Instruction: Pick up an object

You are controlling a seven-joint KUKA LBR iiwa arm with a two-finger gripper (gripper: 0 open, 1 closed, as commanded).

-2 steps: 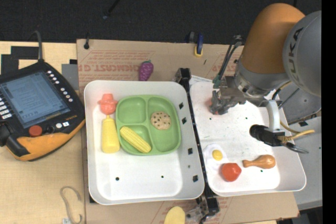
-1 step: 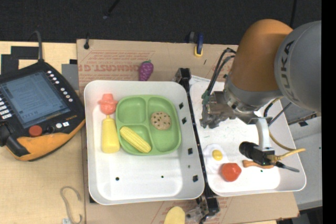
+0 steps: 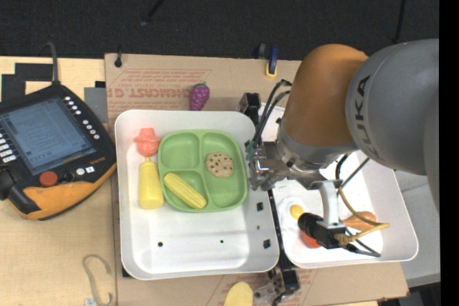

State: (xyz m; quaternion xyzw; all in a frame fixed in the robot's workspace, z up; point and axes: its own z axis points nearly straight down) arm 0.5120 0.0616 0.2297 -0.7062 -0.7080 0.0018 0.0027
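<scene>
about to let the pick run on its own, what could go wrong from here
1. The arm covers much of the right bin, so the grasp there is hard to check from above.
2. Small items by the yellow and white piece lie crowded among dark cables; the pick may snag a cable or catch two things.
3. The divided green plate in the left bin sits near the shared edge.

The bulky, rounded grey metal arm [image 3: 391, 107] carries dark raised lettering, partly readable as "UKA", on its shell. A smooth, glossy orange band [image 3: 323, 100] (dome-shaped from above) sits over the silvery wrist flange [image 3: 305, 158]. Thin black cables [image 3: 267, 107] loop beside it.
</scene>
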